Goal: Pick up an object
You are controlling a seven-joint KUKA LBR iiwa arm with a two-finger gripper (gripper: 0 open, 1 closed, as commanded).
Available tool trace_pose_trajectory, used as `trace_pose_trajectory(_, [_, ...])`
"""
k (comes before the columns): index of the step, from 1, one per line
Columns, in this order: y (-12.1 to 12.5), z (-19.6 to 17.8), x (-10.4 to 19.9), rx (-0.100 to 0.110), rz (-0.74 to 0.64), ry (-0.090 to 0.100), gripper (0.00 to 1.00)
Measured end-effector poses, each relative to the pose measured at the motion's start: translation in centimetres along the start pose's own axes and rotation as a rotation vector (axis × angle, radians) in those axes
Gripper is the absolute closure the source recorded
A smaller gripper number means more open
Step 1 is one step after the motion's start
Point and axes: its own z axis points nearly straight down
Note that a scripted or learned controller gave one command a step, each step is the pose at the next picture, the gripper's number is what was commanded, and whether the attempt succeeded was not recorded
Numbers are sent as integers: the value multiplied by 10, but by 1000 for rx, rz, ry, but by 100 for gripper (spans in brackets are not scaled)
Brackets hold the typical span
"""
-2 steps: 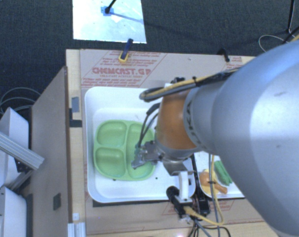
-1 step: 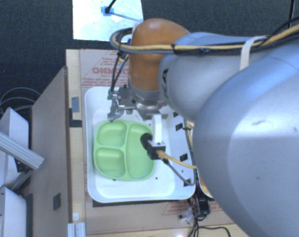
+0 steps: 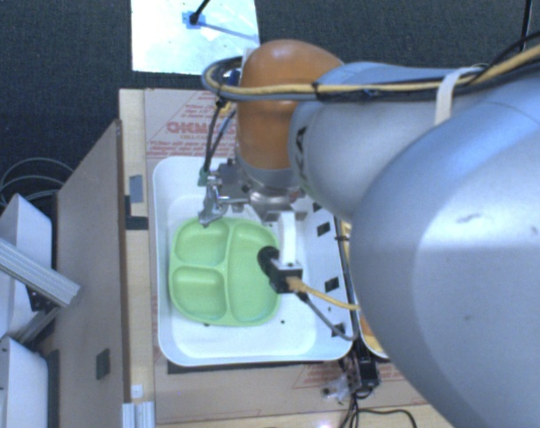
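The task's thing is a green divided plate (image 3: 224,271), with three compartments, lying flat in the left white bin (image 3: 252,350) and taking most of its floor. It looks like moulded plastic: light, stiff, and smooth enough to slip. It should not break easily, but a flat, wide thing like this gives no side to pinch, so I judge that the raised rim is the only good place to take hold, with one finger inside and one outside the edge. The ridges between the compartments could also serve, though they seem low.

The gripper (image 3: 218,205) hangs under the orange band of the arm (image 3: 430,203), just over the far edge of the plate, near the corner of the upper left compartment. Whether it touches the rim I cannot say, because the metal parts are small and blurred here. For the same reason I cannot tell the state of the claw.

A rim grip at one edge will probably let the plate tilt and swing when lifted, so a firm pinch is needed.
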Motion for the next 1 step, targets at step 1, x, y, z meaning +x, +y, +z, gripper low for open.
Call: trace_pose_trajectory(1, [0, 0, 0, 0, 0, 0, 0])
